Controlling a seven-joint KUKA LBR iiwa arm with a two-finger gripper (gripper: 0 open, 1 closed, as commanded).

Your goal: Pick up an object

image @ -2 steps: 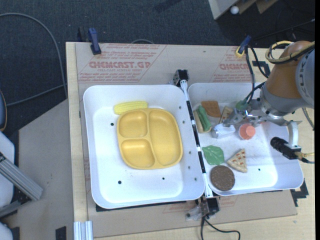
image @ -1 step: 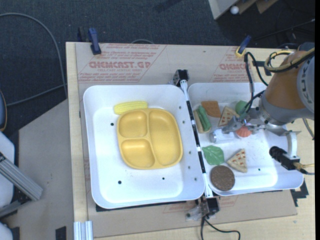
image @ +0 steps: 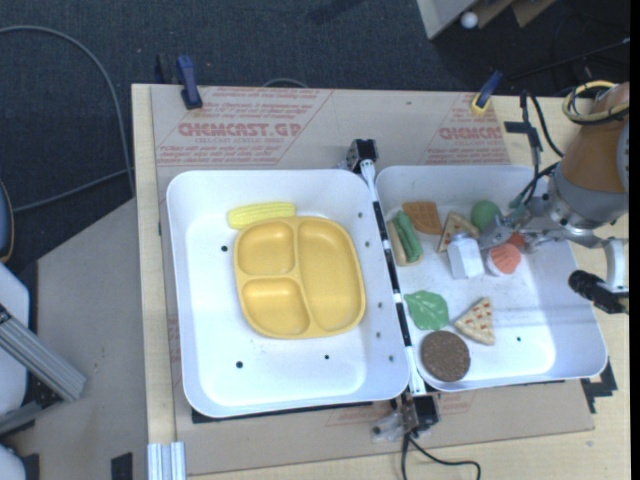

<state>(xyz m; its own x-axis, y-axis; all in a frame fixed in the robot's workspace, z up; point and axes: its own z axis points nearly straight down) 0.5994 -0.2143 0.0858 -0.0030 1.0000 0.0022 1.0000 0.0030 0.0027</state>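
Note:
The right bin [image: 570, 353] holds several toy foods. Among them are a green and tan sandwich [image: 405, 238], a brown toast [image: 422, 216], a pizza slice [image: 458, 230], a green ball [image: 484, 213], a white block [image: 464, 260] and a red-orange tomato [image: 505, 260]. Nearer the front lie a green leaf [image: 427, 309], a second pizza slice [image: 476, 321] and a round brown patty [image: 444, 355]. My gripper [image: 512, 232] reaches in from the right, low over the bin, just above the tomato and beside the green ball. Nothing is visibly lifted.
The left bin [image: 200, 368] holds a yellow divided plate [image: 298, 275] with a yellow corn cob [image: 261, 213] at its far edge. A black clamp [image: 362, 153] sits where the bins meet at the back. The grey arm [image: 592, 183] and its cables hang over the right bin's far right side.

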